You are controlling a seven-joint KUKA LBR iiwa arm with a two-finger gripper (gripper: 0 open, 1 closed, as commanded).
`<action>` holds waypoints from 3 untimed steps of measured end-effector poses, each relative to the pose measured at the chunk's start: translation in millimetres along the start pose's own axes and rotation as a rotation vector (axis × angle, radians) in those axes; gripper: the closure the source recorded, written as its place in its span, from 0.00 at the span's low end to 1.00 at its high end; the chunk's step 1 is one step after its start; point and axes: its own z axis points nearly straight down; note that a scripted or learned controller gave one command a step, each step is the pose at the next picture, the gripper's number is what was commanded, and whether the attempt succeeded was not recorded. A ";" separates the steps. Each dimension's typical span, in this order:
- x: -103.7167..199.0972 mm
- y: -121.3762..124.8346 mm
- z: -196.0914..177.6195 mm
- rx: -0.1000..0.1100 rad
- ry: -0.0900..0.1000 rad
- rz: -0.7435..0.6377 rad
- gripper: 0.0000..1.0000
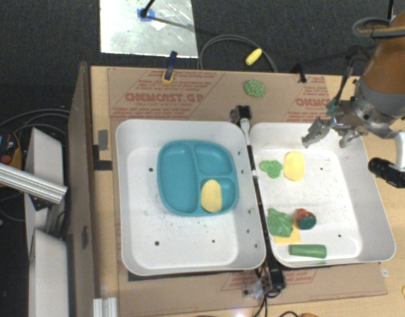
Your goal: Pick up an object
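a dark carpeted floor surrounds a cardboard-topped bench (189,91) that bears two shallow white bins side by side, with cables trailing at the left and top of the frame. the gripper (329,132) hangs at the upper right of the frame, above the back rim of the right bin (361,197), its two grey fingers spread apart with nothing between them. just below and left of it lies a pale yellow piece (294,166), touching or nearly touching a small green leafy piece (271,169). further toward the lower edge of that bin sit a larger green leafy piece (279,222), a red and teal item (305,218) and a green oblong (307,250). in the left bin (140,177) a teal divided plate (189,176) carries a yellow oval piece (211,195) in its lower right compartment. nothing is lifted yet: choosing a target, descending, closing and raising all appear to remain.
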 end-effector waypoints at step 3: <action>-45.4 54.0 168.8 -0.004 -0.002 0.004 0.00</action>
